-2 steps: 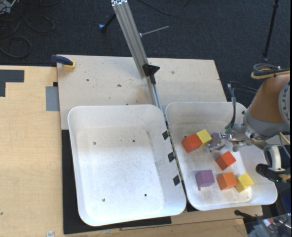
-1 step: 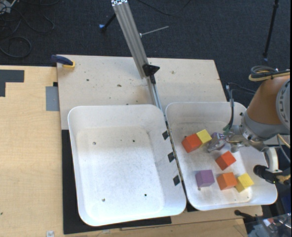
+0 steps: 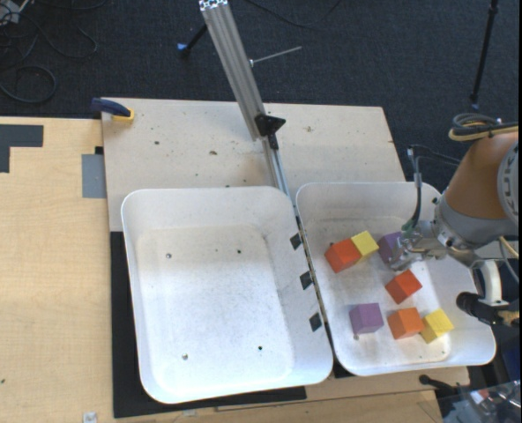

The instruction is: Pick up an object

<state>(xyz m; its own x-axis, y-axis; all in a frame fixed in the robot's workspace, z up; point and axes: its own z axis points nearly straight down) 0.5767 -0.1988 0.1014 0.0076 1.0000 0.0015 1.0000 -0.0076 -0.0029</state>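
Seven small blocks lie in the right bin [image 3: 473,352], and any of them will serve you. The purple block [image 3: 390,248] nearest the gripper [image 3: 406,252] is the likeliest target; it sits in the upper middle of that bin, just right of the yellow block [image 3: 364,242], which touches the orange-red block [image 3: 342,256]. Judge these as light, stiff cubes, probably wood or hard foam, with flat faces that will not give under pressure and are unlikely to break. Their painted sides may be a little slick, so take hold across two opposite flat faces, low on the body, not on a corner where the block could twist out.

Whether the claw is spread or pressed together you cannot tell from this view; its tip is a small dark tangle right against the purple block, and nothing shows clearly between the fingers.

Lower in the bin you have a red block [image 3: 404,285] standing apart, then a second purple block [image 3: 366,318], an orange block [image 3: 406,322] and a second yellow block [image 3: 437,325], the last two touching each other. The isolated red one leaves you the most room on both sides.

Beyond them, the left bin [image 3: 155,205] sits beside the right one, and the arm [image 3: 477,188] reaches in from the right.
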